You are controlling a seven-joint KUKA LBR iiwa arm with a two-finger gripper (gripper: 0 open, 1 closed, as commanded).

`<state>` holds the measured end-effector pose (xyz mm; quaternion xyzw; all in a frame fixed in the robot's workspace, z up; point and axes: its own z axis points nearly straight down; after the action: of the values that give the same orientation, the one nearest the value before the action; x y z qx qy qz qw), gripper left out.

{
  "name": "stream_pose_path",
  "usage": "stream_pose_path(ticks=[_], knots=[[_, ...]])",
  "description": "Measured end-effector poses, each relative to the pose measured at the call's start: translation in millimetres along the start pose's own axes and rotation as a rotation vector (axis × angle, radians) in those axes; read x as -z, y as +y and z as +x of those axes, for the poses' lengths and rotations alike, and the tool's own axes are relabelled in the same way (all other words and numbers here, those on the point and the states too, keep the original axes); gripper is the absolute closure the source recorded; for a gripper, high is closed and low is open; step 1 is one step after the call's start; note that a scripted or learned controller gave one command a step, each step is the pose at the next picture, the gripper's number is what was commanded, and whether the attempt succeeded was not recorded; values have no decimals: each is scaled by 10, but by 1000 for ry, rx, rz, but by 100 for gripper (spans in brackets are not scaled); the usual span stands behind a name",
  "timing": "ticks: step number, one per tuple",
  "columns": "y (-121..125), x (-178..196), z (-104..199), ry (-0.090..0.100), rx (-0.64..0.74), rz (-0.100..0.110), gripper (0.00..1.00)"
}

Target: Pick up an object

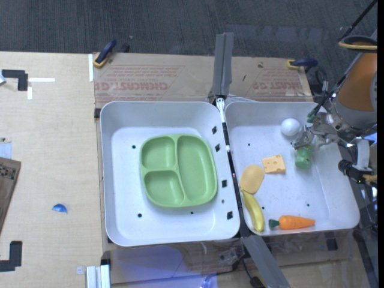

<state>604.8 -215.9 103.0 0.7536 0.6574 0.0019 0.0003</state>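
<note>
your end effector [305, 144] sits low in the right bin [336, 191], just above a green object [303, 158]; you cannot tell its grip state.

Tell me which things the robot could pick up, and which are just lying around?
Could be picked up, in the right bin:
white ball
green toy, right under the tool
cheese wedge
potato chip
banana
carrot

Just lying around:
green divided plate in the left bin
cardboard behind the bins
blue bit on the bench
</note>
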Motion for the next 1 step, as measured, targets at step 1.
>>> stream_pose_path(ticks=[1], knots=[[-92,331,40,-4,-301,4,100]])
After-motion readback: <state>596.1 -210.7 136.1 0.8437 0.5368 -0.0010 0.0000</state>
